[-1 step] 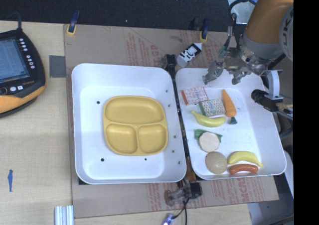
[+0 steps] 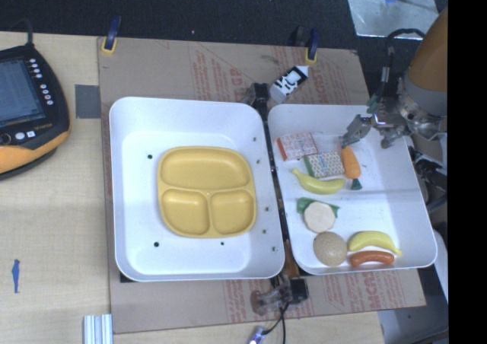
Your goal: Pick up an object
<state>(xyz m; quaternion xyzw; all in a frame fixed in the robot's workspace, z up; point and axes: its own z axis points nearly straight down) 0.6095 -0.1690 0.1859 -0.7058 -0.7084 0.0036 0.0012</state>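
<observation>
The right bin (image 2: 403, 205) holds several toy foods: an orange carrot (image 2: 350, 161), a yellow banana (image 2: 318, 183), a pinkish card (image 2: 296, 144), a patterned packet (image 2: 325, 164), a white round slice on a green leaf (image 2: 319, 216), a beige potato (image 2: 330, 248), a second banana (image 2: 373, 240) and a red sausage (image 2: 371, 259). My gripper (image 2: 370, 137) hangs over the bin's far right part, just up and right of the carrot. Its fingers are spread open, with nothing between them.
The left bin (image 2: 129, 183) holds a yellow divided plate (image 2: 207, 189). A teach pendant (image 2: 27, 103) lies on the bench at far left. A black-and-white tag (image 2: 289, 82) and clamps sit behind the bins on the cardboard.
</observation>
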